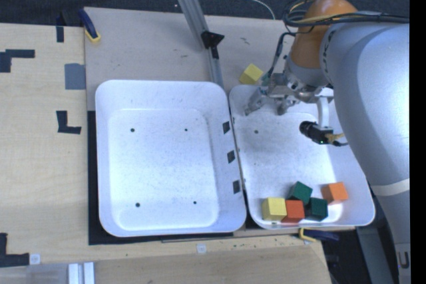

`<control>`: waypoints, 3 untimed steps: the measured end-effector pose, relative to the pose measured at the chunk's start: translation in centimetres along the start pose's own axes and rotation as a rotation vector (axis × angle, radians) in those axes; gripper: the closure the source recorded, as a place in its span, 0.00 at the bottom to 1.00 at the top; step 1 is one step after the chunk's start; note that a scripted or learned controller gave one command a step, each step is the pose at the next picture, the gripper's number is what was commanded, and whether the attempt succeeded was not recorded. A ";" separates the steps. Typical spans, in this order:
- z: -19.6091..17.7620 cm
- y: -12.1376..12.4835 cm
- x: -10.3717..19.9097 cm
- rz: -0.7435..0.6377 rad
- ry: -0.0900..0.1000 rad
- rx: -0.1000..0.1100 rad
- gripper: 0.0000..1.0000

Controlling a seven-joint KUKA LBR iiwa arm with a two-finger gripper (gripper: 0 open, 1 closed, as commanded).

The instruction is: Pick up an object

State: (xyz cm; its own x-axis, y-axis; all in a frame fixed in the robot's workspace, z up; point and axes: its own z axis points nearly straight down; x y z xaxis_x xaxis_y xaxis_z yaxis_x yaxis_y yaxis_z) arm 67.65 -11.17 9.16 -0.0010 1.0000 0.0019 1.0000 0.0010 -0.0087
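The gripper (268,103) is hanging over the upper edge of the right bin (279,143), its fingers spread apart with nothing between them. A yellow block (252,73) is sitting just outside the bin near the upper middle of the frame, beside the wrist. The rest of the blocks are crowding the bin's lower right corner: yellow (273,208), red (294,210), two green (301,191), orange (335,192). Likely they are sliding there because the floor slopes.

Bulky grey arm (373,96), orange band (319,13) above wrist, black cables looped around it.
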 end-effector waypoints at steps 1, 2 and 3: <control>0.0 -3.2 -3.2 0.003 -0.004 -0.006 0.00; 0.0 -7.0 -5.2 0.003 -0.003 -0.004 0.00; 0.0 -3.7 1.7 -0.007 0.001 -0.009 0.00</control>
